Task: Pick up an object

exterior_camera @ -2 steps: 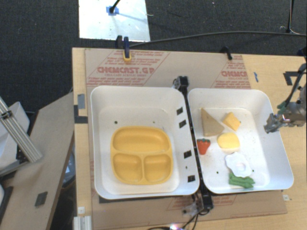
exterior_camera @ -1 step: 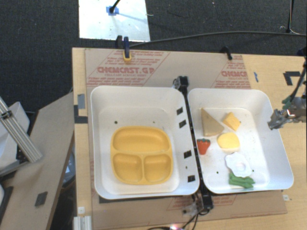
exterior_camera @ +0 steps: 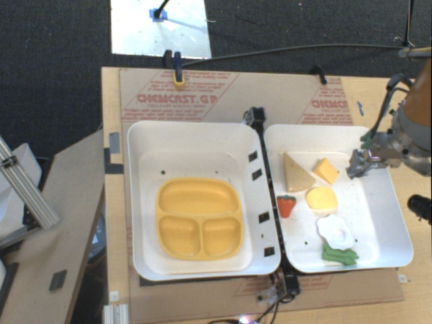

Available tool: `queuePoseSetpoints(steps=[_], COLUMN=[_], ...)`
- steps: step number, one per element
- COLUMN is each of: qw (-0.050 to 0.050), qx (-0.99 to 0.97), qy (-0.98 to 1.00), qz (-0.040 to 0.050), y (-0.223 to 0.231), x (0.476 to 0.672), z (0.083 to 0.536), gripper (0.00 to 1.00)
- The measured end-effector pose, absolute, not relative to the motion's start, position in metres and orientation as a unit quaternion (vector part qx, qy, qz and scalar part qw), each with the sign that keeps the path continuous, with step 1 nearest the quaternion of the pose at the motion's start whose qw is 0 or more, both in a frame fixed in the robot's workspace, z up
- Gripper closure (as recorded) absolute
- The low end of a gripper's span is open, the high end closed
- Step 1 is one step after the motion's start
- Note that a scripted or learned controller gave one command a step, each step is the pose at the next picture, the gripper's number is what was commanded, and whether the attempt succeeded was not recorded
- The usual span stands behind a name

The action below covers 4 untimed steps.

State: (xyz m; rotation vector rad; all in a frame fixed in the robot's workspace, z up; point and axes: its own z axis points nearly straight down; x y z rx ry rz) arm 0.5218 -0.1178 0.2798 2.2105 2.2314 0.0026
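Five toy foods lay in the right bin (exterior_camera: pixel 388 211), the yellow cube (exterior_camera: pixel 327 171) nearest at the gripper's (exterior_camera: pixel 358 164) nine o'clock (its fingers held nothing, gap unclear), so it needed to slide over and drop straight down.

Two white bins (exterior_camera: pixel 142 181), one yellow tray (exterior_camera: pixel 200 217) at nine o'clock, six food pieces (exterior_camera: pixel 321 198) at three
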Motion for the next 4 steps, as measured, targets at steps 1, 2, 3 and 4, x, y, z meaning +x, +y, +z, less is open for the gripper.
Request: queuePoseSetpoints(steps=[1, 2, 3, 4], qw=[0.001, 0.001, -0.001, 0.0], qx=[0.703, 0.704, 0.704, 0.704], qy=[0.711, 0.71, 0.711, 0.71], qz=[0.0018, 0.0016, 0.0008, 0.0009], y=[-0.064, -0.018, 0.035, 0.083], x=[0.548, 0.566, 0.58, 0.601], z=[0.28, 0.28, 0.259, 0.239], gripper=[1.0, 1.0, 1.0, 1.0])
